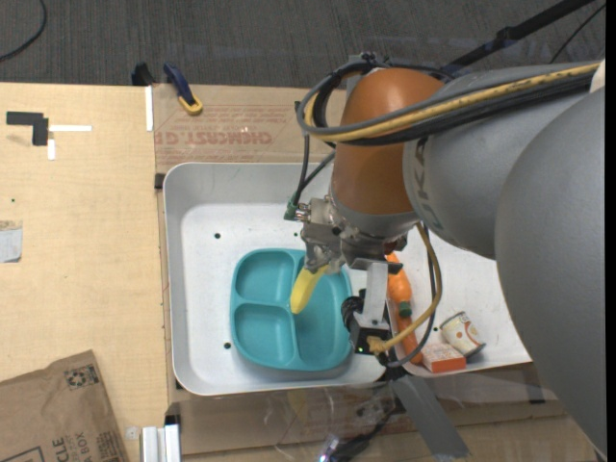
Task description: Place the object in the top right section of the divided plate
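I see the blue plate (279, 316) lying in the white bin (192, 258), toward the bin's near edge and its left side. The plate has three parts. A yellow thing that looks like a toy banana (302, 290) hangs from the tool (322, 258). The tool is pinched on the banana's top end, and the rest of the banana points down over the plate, close to the ridge between its parts. I cannot tell if the low tip touches the plate.

Here is what I think could go wrong. The banana hangs near the ridge. If the tool lets go here, the banana may land on the ridge and roll into the wrong part. The tool has just the top end, so the banana may swing or slip out as the arm moves. The plate is light, I guess, and a push from the tool could slide it.

The plate's parts look bare, but the arm hides some of its right side.

At the bin's near right corner lie an orange bottle (398, 295) and a small white and red box (452, 343), just beside the plate. The arm could bump them.

Farther off, past the bin's far edge, a flat cardboard sheet (231, 133) lies on the bench (77, 219).
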